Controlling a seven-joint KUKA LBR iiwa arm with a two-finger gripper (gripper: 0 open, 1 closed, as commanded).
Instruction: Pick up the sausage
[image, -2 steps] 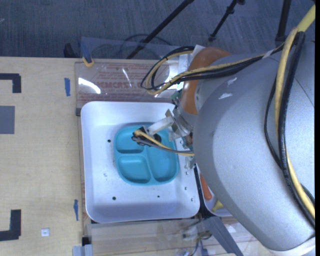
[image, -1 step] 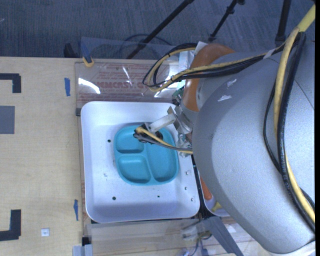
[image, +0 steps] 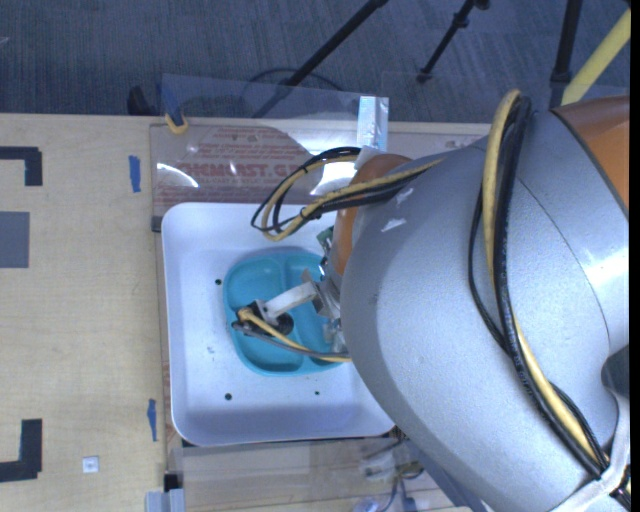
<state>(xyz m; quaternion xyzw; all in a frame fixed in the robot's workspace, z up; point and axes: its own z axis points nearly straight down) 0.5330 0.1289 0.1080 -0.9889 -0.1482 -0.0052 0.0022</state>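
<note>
A blue dish-like thing (image: 258, 285) lies in the middle of the left white bin (image: 195, 370). My gripper (image: 322, 300) hangs low over the dish's right part, reaching in from the right. The big grey arm (image: 470, 300) covers the gripper's body and most of what lies under it. A small green bit (image: 325, 238) peeks out at the arm's edge, just above the dish. I cannot make out a sausage among what is uncovered.
The arm hides the bin's right side and all the bench beyond it. A clear plastic sheet (image: 250, 160) lies behind the bin. The wooden bench (image: 80, 300) stretches to the left, with black and blue tape marks.
</note>
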